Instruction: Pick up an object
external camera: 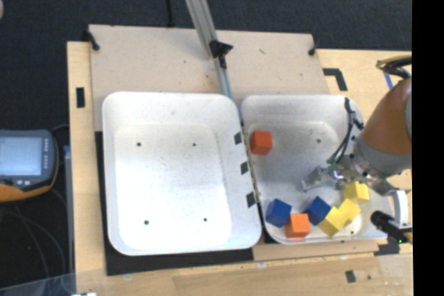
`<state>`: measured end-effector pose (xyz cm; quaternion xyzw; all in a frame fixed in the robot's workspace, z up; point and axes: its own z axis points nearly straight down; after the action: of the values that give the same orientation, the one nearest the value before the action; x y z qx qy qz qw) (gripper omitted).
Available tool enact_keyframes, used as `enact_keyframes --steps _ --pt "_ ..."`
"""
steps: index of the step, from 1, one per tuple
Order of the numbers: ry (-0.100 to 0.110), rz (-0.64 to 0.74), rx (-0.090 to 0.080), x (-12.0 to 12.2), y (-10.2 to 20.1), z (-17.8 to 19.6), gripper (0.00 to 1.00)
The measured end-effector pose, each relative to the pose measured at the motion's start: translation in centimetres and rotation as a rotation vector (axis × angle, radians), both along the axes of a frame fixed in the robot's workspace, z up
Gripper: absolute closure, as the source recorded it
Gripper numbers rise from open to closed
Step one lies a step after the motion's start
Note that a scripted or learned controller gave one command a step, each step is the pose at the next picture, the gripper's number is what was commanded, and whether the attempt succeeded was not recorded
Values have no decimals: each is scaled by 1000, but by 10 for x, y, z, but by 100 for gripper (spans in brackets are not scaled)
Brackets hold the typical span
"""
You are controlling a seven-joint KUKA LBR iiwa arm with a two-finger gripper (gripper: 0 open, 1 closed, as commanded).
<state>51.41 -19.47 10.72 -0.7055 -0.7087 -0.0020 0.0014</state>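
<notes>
The end effector (316,180) hangs low over the right bin (291,107), reaching in from about 3 o'clock, and I cannot tell how it is set. The cluster of blocks lies just below it, toward 5 and 6 o'clock along the bin's near wall: a yellow block (356,190) close beside the wrist, a second yellow block (336,218) below that, a blue block (318,209) almost directly at 6 o'clock from the tool, then an orange block (299,224) and another blue block (278,211) toward 7 o'clock. A lone orange block (261,142) sits well apart at about 10 o'clock, near the bin's left wall. The nearest candidates appear to be the blue and yellow blocks just beneath. The left bin (173,170) sits alongside on the table (201,52).
</notes>
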Motion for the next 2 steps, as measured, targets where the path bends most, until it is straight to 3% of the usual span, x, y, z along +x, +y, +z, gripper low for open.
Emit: enact_keyframes --steps 1,2 --pt "-4 4 -1 1 0 11 100" --pt "-8 7 -3 79 85 52 100"
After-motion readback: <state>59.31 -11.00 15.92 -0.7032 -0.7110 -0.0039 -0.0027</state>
